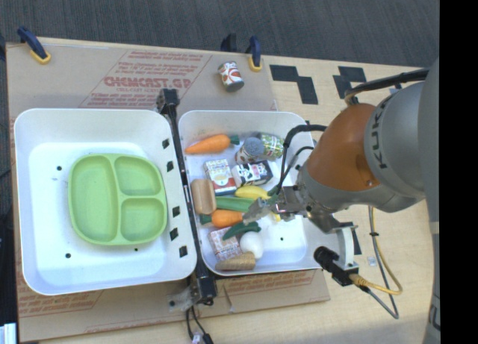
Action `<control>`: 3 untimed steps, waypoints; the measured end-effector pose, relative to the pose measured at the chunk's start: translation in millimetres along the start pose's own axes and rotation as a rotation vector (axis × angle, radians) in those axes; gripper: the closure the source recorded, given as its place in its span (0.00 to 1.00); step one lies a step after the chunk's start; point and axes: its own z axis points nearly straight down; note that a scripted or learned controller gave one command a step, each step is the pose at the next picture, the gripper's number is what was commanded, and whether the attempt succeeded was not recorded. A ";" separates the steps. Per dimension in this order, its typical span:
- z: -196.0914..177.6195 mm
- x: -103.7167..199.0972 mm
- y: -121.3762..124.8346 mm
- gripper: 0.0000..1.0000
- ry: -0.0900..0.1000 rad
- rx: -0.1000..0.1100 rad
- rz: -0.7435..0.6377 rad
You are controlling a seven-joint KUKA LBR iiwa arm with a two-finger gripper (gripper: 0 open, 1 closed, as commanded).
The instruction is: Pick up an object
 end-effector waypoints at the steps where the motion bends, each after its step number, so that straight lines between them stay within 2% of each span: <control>1: 38.3 11.8 72.9 0.00 -0.002 -0.004 -0.002; 2: 28.7 11.3 72.4 1.00 -0.003 -0.001 -0.005; 3: -94.1 12.4 -4.3 1.00 -0.002 -0.005 0.003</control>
